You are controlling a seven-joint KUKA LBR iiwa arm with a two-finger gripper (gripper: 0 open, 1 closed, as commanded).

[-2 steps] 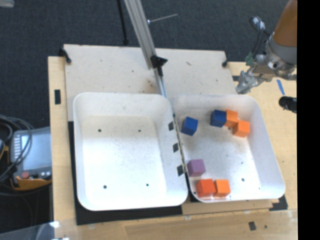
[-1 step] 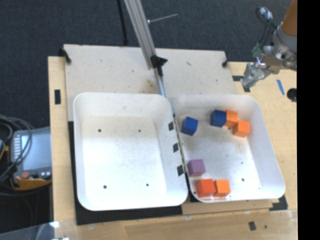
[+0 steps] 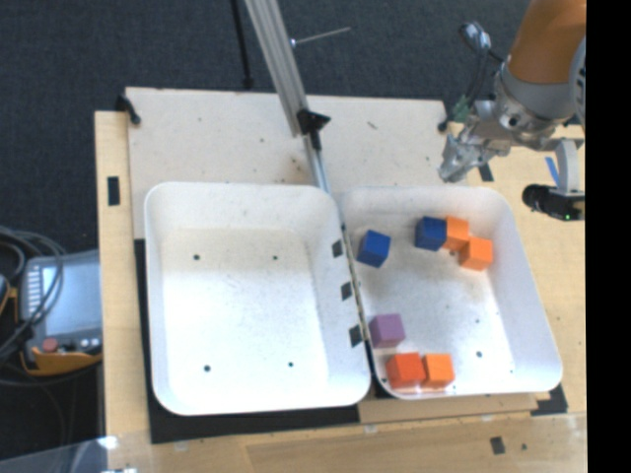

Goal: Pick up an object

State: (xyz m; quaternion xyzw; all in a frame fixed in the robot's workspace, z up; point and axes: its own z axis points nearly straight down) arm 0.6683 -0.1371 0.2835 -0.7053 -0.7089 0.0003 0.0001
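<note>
Hovering end effector [image 3: 455, 163] above right bin [image 3: 523, 294]

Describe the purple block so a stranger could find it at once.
Look at the right-hand white bin of the two bins on the bench. Along its left wall, a little below the middle, sits a small purple block, just above two orange blocks at the bin's near edge. It is the one purple piece there; the other blocks are blue or orange.
</note>
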